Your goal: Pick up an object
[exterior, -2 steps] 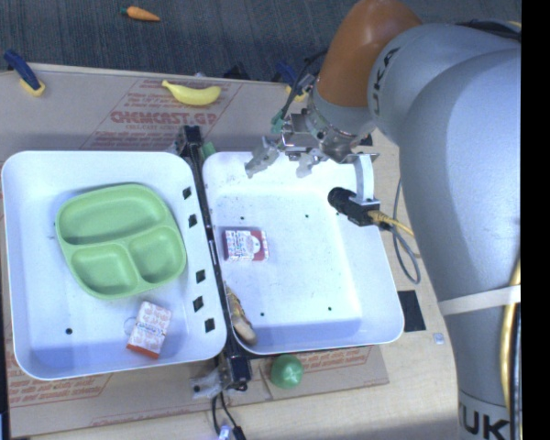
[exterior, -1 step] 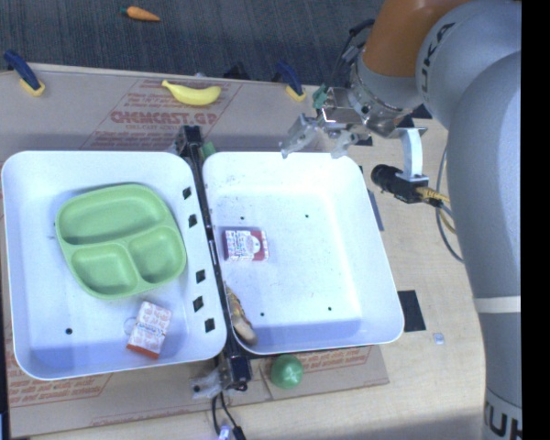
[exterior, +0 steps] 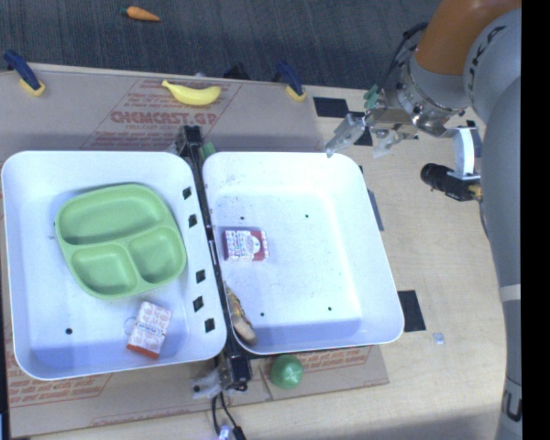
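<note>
The likeliest thing to pick is the small red-and-white printed packet, lying flat near the left wall of the right-hand shallow white plastic bin, a little left of the frame's centre. It looks light, thin and somewhat crinkly, probably a soft wrapper that would give under pressure and could slide on the smooth bin floor; pinching across its short sides seems the best hold. A similar red-and-white carton sits in the left-hand white bin, low in the frame, just beside a pale green moulded divided tray, which is stiff and glossy. The two-finger gripper hangs at upper right, beyond the right bin's far corner, fingers spread apart and holding nothing.
</note>
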Robot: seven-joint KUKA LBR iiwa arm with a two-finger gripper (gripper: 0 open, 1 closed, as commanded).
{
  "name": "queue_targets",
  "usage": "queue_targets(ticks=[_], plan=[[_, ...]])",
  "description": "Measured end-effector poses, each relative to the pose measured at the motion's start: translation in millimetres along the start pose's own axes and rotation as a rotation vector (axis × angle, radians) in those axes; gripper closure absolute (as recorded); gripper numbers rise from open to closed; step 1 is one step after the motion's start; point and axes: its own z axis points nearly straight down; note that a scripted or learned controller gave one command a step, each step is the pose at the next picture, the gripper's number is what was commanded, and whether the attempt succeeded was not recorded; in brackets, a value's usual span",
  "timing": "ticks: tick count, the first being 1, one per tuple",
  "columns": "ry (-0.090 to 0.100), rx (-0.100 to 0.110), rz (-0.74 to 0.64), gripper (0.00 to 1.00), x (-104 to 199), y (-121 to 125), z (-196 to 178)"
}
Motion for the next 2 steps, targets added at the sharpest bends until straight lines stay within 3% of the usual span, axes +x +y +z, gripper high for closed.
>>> queue_targets(ticks=[2], plan=[[0.001,0.0,-0.002,0.0,0.9,0.3,0.1]])
